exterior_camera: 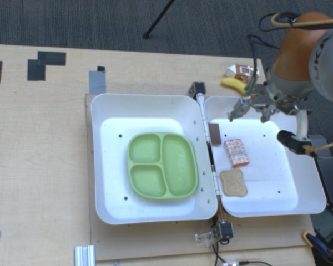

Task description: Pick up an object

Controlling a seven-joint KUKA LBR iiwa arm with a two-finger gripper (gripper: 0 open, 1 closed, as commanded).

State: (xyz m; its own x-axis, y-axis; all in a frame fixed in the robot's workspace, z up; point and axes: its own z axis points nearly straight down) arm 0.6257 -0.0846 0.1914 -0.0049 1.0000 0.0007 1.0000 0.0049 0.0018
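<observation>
In the right bin lie a red-and-white box, a tan bread-shaped slice and a small brown block near the divider. My gripper hangs over the bin's far edge, above and behind the red box. Its fingers are spread open with nothing between them. The grey arm with its orange band comes in from the upper right.
A green divided plate lies in the left bin. A yellow banana and a small packet sit on the bench behind the right bin. A black part with a cable juts over the right bin's right side.
</observation>
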